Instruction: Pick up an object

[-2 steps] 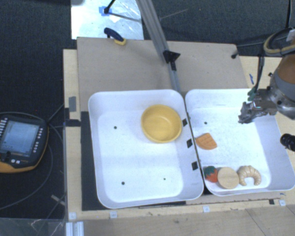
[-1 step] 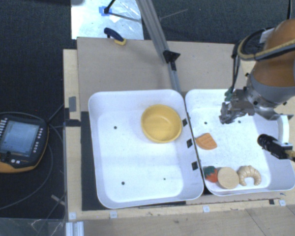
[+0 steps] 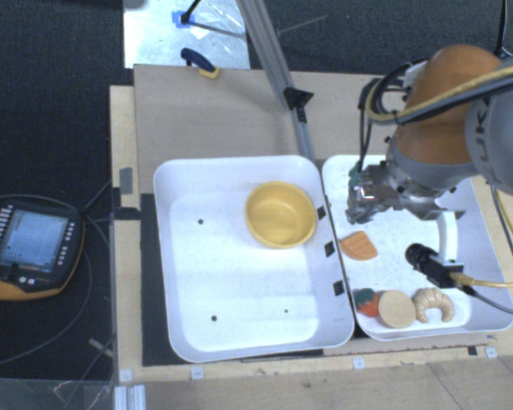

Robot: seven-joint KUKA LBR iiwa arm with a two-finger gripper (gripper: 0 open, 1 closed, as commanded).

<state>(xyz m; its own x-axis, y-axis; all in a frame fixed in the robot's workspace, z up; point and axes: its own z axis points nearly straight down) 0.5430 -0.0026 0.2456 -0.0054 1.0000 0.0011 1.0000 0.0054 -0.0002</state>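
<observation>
My gripper [image 3: 359,210] hangs over the left part of the right bin [image 3: 487,319], just above an orange chip-like piece [image 3: 358,246]. Its fingers are seen from above and nothing shows between them. Along the bin's front lie a round tan disc [image 3: 396,308], a red and green toy piece [image 3: 367,300] on its left and a croissant [image 3: 433,303] on its right. A yellow bowl [image 3: 280,213] sits upright in the back right part of the left bin [image 3: 188,314].
A black cylinder with a white bracket [image 3: 432,261] and yellow cables hang off the arm over the right bin. A metal pole [image 3: 274,54] slants across the back of the bench. A teach pendant [image 3: 27,246] lies on the floor at left.
</observation>
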